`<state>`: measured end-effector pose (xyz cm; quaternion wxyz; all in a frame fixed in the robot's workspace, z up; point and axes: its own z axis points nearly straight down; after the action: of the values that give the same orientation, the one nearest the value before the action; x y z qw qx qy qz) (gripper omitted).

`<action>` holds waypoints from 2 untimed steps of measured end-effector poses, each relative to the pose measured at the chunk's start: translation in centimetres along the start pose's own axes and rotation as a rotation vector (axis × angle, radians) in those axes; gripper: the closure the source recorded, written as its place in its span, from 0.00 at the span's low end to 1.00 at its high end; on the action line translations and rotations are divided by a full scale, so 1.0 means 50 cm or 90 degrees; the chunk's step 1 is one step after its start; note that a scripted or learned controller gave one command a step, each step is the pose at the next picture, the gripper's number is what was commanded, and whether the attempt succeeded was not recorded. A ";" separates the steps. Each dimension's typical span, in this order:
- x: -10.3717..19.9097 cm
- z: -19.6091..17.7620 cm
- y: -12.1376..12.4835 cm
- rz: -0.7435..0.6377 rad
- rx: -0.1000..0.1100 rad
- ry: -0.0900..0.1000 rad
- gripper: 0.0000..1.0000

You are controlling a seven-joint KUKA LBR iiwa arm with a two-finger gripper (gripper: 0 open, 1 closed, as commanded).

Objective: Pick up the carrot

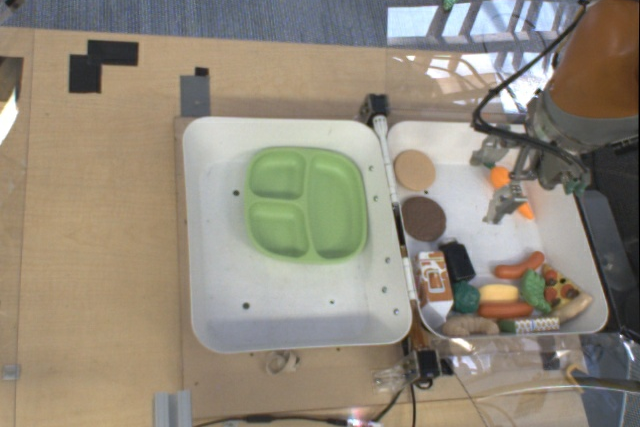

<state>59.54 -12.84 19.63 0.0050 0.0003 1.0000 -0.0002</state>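
Note:
The orange carrot [500, 177] lies in the right white bin [570, 245], near its upper right part. My gripper [508, 199] is directly over it and covers its middle, so orange shows at the upper left and again at the lower right of the gripper. From this view I cannot tell whether the carrot is gripped or just lies underneath. The grey arm with its orange band [600, 45] reaches in from the right.
In the right bin sit a tan disc [414, 169], a brown disc [424, 217] and a pile of toy food [500, 293] along the front. The left bin [220, 305] holds a green divided plate [305, 203].

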 end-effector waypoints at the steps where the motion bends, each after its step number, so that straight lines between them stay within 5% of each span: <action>1: -0.042 0.212 -0.100 -0.113 0.002 -0.006 0.00; 2: -0.017 0.215 -0.116 0.159 0.001 -0.002 0.00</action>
<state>60.51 -18.65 8.89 0.0066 0.1246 0.9922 -0.0007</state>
